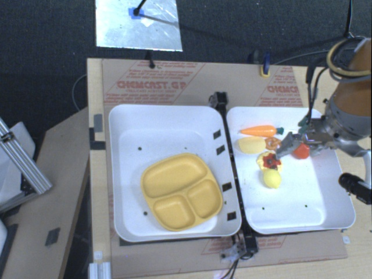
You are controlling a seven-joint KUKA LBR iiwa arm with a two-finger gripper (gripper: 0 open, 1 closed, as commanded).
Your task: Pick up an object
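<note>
Yellow divided tray is sitting in the left bin, idle. Toys are clustering at the right bin's far-left corner, so the pincer is hovering beside the red-yellow piece; can't tell its state.

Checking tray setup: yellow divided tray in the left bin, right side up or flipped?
Right side up: the yellow tray lies flat in the left bin, its three compartments facing up.
</note>
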